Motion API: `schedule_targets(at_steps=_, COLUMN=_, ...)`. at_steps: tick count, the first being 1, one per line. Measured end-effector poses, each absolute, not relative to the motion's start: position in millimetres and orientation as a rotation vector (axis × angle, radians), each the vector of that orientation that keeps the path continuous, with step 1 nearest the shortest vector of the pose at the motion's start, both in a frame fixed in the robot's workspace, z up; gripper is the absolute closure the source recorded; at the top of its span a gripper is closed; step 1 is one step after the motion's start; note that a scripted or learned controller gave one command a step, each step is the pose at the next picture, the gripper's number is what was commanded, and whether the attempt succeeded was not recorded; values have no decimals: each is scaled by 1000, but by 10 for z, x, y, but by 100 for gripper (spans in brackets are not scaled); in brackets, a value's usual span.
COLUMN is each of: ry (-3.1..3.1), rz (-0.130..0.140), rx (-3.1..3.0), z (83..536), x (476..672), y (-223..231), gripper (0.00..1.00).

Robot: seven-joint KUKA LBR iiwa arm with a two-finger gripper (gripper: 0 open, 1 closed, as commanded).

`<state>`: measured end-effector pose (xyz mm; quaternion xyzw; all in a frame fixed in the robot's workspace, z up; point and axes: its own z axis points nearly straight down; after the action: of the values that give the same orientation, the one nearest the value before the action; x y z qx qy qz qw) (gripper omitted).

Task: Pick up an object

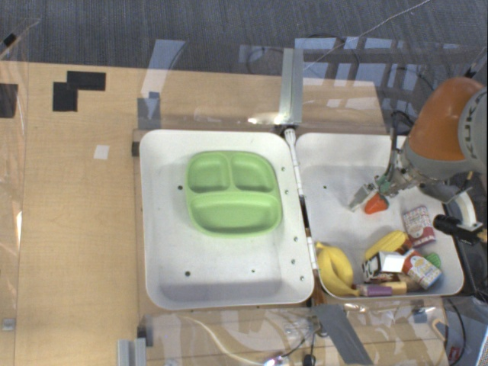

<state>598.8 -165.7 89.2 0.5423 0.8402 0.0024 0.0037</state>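
My gripper (372, 200) hangs over the middle of the right bin (335, 166), reaching in from the right under the orange-banded wrist. A small red-orange object (376, 204) sits between its grey fingers (358, 199), and the gripper is shut on it. More items lie in a heap along the bin's front edge: a yellow banana (335, 268), a second yellow piece (386, 242), a small red-and-white packet (416, 221) and several small packaged things (408, 269).
The left bin (160, 227) carries a green divided plate (232, 191) in its middle. A metal divider (297, 197) separates the two bins. The arm's grey body and cables crowd the right bin's right side.
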Motion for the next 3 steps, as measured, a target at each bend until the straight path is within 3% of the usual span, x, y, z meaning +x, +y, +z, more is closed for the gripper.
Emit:
schedule_targets(at_steps=1, ry=2631, rz=16, rx=1702, z=992, x=6006, y=-1639, gripper=100)
schedule_targets(at_steps=2, ry=2543, rz=3, rx=1842, z=1747, x=6035, y=-1036, gripper=100)
schedule_targets(at_steps=3, ry=2543, rz=2, rx=1843, z=1741, x=6031, y=-1039, gripper=0)
